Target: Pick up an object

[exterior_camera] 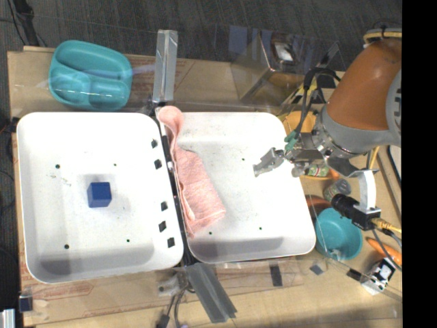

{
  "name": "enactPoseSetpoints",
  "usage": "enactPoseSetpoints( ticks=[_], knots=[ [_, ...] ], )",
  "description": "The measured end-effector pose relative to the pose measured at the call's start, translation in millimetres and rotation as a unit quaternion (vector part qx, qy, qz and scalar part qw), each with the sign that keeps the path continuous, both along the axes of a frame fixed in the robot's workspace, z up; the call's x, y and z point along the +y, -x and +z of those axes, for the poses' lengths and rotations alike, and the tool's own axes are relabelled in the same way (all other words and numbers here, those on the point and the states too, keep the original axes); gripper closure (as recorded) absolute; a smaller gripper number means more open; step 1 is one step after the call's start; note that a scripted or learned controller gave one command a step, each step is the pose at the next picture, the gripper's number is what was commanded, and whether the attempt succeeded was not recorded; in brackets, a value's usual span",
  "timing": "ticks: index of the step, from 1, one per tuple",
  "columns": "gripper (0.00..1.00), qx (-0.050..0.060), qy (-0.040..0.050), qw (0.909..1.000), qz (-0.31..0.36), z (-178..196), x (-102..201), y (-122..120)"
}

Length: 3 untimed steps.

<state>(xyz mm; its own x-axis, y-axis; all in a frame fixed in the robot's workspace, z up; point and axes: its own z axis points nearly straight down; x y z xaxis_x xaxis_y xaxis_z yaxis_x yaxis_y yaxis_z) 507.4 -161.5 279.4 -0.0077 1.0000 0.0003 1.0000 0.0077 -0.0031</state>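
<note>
1 pale brown bench [136,299] spans the frame, set on a dark grey carpeted floor [205,5], and bears 2 shallow white bins side by side. The left white bin [48,224] and the right white bin [252,214] touch along a shared seam that carries a row of small black clips [162,207].

From the right, the grey robot arm with its orange band [362,87] reaches over the near-right rim of the right bin. A crumpled pink cloth [196,186] lies along that bin's left wall, its upper end draped up over the rim at the far corner.

On the bench beyond the left bin rests a teal moulded plastic container [90,75]. A small teal cup [339,232] stands on the bench just beside the right bin's near-right corner.

1 small blue cube [100,193] sits alone on the left bin's floor, left of centre.

The metal gripper [268,162] hangs above the right bin's bare floor, well apart from the cloth; how wide it stands cannot be told.
</note>
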Motion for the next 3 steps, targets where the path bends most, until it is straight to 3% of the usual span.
enactPoseSetpoints(
  ticks=[1, 2, 3],
  knots=[
    [0.0, 0.001, 0.0, 0.9999, 0.014, -89, 102, -25],
    [0.0, 0.001, 0.0, 0.9999, -0.016, -163, 70, -40],
    [0.0, 0.0, -0.0004, 0.9994, 0.036, -188, 56, -102]
  ],
)
